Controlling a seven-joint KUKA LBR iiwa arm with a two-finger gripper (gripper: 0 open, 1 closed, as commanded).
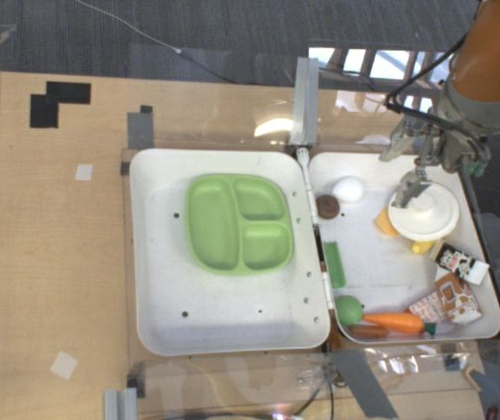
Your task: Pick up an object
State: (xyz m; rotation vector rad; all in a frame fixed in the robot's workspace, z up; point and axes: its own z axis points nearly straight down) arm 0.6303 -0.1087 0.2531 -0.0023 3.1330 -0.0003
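My gripper [411, 192] hangs over the right bin [381, 265], its tip just above or touching a white bowl [426, 217] at the bin's back right. A yellow piece [383, 221] pokes out from under the bowl's left side. In the same bin lie a white ball [348, 188], a brown round piece [327, 206], a green block [334, 264], a green ball [349, 309], an orange carrot [394, 322] and a printed packet [449, 301]. I see nothing held in the gripper.
The left bin [158, 278] holds a green divided plate [238, 222]. A small black and white box [461, 262] sits by the right bin's right wall. A metal divider post [305, 99] rises behind the bins. The arm's orange band [493, 46] looms at top right.
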